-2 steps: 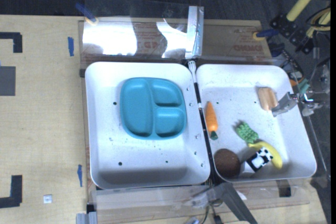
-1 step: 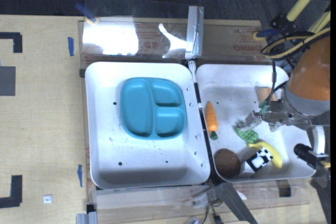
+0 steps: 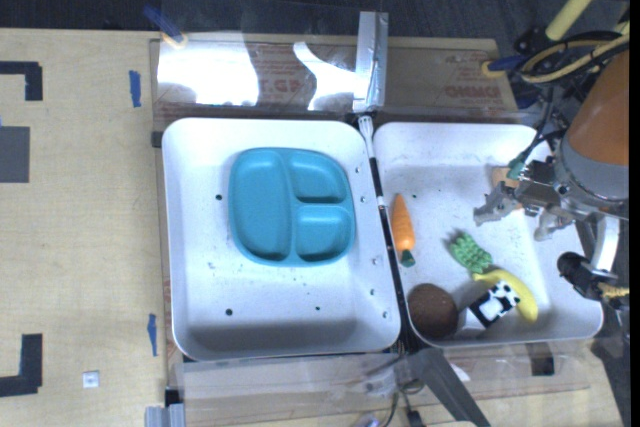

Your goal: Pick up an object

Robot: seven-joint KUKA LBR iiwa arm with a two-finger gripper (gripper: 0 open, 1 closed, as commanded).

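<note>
The right bin (image 3: pixel 440 150) holds an orange carrot (image 3: pixel 402 225) by its left wall. A knobbly green toy (image 3: pixel 467 252) lies in the middle. Toward the front are a yellow banana (image 3: pixel 520 295), a small black-and-white toy (image 3: pixel 493 305) resting against it, and a brown round fruit (image 3: pixel 433 309). My gripper (image 3: pixel 518 215) hangs over the right half of this bin, up and to the right of the green toy. It is open, its two grey fingers (image 3: pixel 490 210) spread with nothing between them.
The left bin (image 3: pixel 200 245) carries a blue divided plate (image 3: pixel 292 205). A metal divider (image 3: pixel 370 65) and a clear panel stand behind the bins. Yellow and black cables (image 3: pixel 560 45) hang at the back right, near the arm's orange band (image 3: pixel 608 120).
</note>
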